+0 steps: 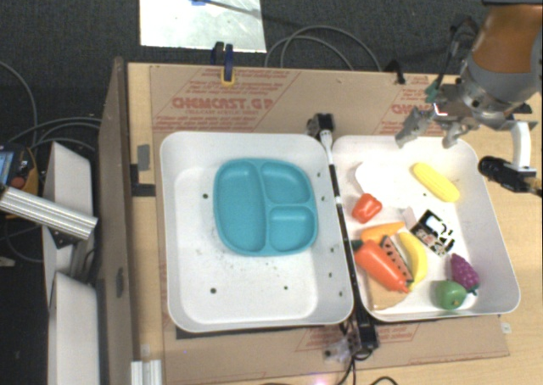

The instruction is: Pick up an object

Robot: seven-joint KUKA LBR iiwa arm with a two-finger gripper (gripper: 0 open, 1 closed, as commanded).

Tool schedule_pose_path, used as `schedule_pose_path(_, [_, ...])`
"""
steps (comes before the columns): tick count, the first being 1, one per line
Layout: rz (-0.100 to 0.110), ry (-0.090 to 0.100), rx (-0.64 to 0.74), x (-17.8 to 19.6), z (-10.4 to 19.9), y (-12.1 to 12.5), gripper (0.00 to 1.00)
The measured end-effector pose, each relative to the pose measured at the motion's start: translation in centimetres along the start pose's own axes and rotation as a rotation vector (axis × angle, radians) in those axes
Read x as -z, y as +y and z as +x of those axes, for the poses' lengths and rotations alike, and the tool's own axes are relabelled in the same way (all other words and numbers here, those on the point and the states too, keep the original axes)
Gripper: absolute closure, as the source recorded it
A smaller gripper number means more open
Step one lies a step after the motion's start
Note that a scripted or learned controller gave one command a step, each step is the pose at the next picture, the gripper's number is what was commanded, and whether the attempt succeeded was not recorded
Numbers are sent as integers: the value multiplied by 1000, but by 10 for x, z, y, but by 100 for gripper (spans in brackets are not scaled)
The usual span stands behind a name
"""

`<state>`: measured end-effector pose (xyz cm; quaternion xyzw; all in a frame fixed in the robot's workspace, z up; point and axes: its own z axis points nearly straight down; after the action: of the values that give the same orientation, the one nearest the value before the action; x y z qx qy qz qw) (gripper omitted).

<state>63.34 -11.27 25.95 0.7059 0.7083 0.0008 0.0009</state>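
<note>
Arm parked over the right bin's back edge

Gripper hangs empty with fingers spread above the right bin; yellow corn, red pepper and carrot lie below. Left bin holds a blue divided plate.

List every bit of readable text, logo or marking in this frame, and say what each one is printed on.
"CHEMCAST GP", in red, on the brown protective sheet covering the bench behind the bins; it repeats faintly across the sheet, and those fainter copies are too blurred to read.
The small black-and-white item in the right bin carries a printed pattern; no words legible.
The blue compartment tray bears no visible text.
</note>
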Motion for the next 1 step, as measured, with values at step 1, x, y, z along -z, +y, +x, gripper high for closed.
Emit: schedule_pose_path(1, [13,0,-9,-124,-69,-44,0])
